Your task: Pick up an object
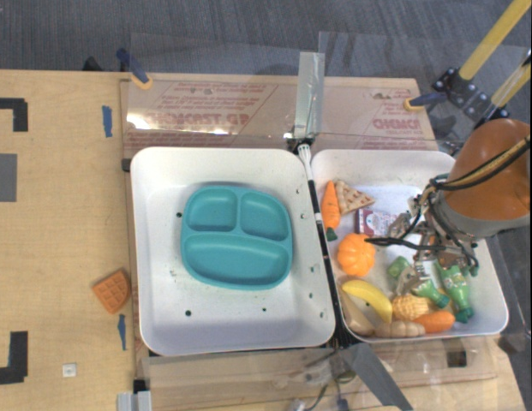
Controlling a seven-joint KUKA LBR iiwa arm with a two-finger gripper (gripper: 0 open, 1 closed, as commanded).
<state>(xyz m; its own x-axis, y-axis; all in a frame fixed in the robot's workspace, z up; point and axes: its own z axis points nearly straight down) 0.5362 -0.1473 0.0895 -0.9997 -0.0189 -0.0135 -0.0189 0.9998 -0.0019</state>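
The right bin (499, 308) holds several toy foods: an orange fruit (355, 253), a banana (368, 296), a corn cob (409, 306), a carrot (331, 205), a triangular toast slice (353, 197), a purple packet (374, 223), a green bottle (458, 294) and a second carrot (437, 321). My gripper (427, 248) hangs low over the middle right of this bin, below the orange band of the arm (493, 178). It sits just above a small green piece (397, 268) and the corn cob. Cables and the wrist hide what is under it.
The left bin (146, 229) carries a teal divided plate (238, 236). A small orange waffle toy (111, 290) lies on the wooden bench left of the bins. A clear divider (308, 92) stands behind the bins, and yellow bars (497, 32) cross the top right.
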